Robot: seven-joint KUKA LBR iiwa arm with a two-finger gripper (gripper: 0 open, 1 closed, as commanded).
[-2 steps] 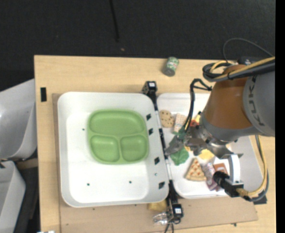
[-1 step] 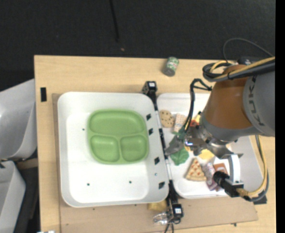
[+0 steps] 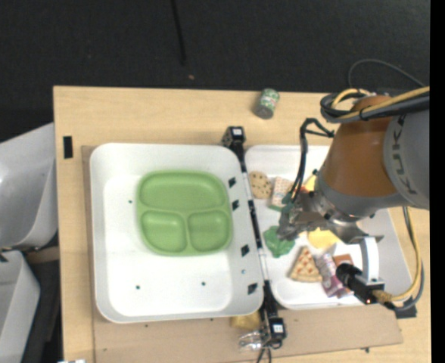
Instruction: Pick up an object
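My gripper [image 3: 292, 221] hangs low over the left part of the right bin [image 3: 399, 233], under the orange wrist band. A green toy piece [image 3: 278, 243] lies right below and left of its fingers, touching or nearly touching them. Around it lie a pizza slice [image 3: 304, 266], a yellow piece [image 3: 321, 238], a cracker [image 3: 259, 184] and a pink wrapped item [image 3: 328, 273]. The wrist hides the fingers' gap.
The left bin [image 3: 116, 278] holds a green divided plate [image 3: 183, 211]. A small grey-green can [image 3: 267, 103] stands on the bench behind the bins. A black clip [image 3: 233, 136] sits at the top of the divider between the bins.
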